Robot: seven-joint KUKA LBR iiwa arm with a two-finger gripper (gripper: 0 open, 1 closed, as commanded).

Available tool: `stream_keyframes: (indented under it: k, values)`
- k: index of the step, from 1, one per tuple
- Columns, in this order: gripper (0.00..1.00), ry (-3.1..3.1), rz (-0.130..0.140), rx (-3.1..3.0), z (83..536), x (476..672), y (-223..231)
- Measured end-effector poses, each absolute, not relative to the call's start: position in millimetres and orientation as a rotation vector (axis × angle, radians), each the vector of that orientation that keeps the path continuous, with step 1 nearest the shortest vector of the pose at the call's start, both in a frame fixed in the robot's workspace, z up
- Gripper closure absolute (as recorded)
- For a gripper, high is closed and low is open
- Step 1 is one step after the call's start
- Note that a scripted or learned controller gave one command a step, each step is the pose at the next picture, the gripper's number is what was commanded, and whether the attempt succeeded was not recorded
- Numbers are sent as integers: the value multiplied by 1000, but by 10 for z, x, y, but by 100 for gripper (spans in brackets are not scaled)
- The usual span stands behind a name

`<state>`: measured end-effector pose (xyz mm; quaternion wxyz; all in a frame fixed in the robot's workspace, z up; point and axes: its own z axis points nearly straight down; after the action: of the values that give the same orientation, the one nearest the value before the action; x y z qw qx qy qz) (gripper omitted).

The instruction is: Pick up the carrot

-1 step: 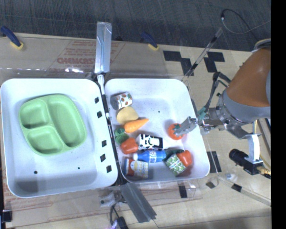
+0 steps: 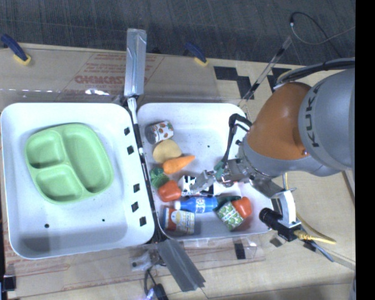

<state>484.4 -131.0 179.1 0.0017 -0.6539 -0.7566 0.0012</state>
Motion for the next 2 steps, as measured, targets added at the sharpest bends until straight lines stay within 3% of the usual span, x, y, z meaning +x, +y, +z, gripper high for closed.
stream_keyframes:
  k: [1,2]
  values:
    - [0,-2525,2,-1865,1600,5522,-1366]
    - [0,-2710,-1,-1594,940,5661,-1004]
